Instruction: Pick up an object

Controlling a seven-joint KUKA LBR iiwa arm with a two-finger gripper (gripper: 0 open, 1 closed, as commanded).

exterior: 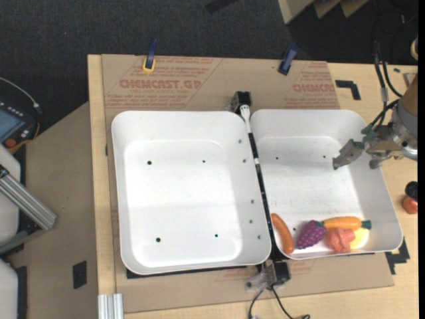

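Note:
Several toy foods lie along the near edge of the right bin [292,128]: an orange sausage-like piece [282,233], a purple grape bunch [310,234], an orange carrot [344,222], a red piece [338,239] and a yellow piece [359,239]. My gripper [362,156] hangs over the bin's right side, well behind the toys. Its two grey fingers [346,155] stand apart with nothing between them.
The left bin [133,128] sits beside the right one on a cardboard sheet [199,78] held by a blue and yellow clip [151,59] and a blue clip [288,59]. A red object [410,204] lies off the bins at the right.

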